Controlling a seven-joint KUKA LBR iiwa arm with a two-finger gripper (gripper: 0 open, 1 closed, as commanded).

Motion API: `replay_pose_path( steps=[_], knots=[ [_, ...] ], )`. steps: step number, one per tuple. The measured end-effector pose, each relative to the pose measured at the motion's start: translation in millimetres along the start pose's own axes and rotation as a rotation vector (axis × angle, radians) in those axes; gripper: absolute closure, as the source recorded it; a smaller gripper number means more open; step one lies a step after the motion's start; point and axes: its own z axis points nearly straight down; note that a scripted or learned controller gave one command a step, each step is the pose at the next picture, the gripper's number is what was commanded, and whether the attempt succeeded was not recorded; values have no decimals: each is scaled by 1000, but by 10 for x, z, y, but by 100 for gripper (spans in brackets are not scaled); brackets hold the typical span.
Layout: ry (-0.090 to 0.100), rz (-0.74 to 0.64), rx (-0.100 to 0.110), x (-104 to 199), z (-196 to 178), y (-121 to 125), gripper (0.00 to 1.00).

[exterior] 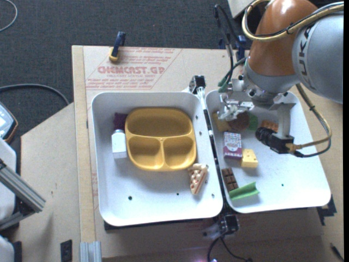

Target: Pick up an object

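Bins sit side by side on the table [54, 162]. The left bin [109, 206] holds a small purple thing [120, 118] at its upper left, with a white bottle [119, 143] just below it. Both lie beside a yellow plate [158, 127] with three compartments. A waffle-patterned wedge [198, 178] lies near that bin's right wall.

In the right bin [294, 184], a brown chocolate bar [229, 179] lies low on the left and a pink and white carton [233, 145] lies above it. The pincer [233, 111] hangs over the bin's upper left, and I cannot tell whether it is open or shut. A dark brown rounded lump [242, 120] lies right under it, partly hidden. Further right are a yellow cheese wedge [250, 158], a green pod [244, 191] and a small orange piece [268, 127]
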Motion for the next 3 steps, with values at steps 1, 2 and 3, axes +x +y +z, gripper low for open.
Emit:
replay_pose_path(
  steps=[1, 2, 3],
  knots=[
    [-2, 6, 1, -18, 200, -50, 100],
    [-2, 7, 0, -11, 185, -78, 100],
    [-3, 6, -6, -80, 102, -72, 100]
  ],
)
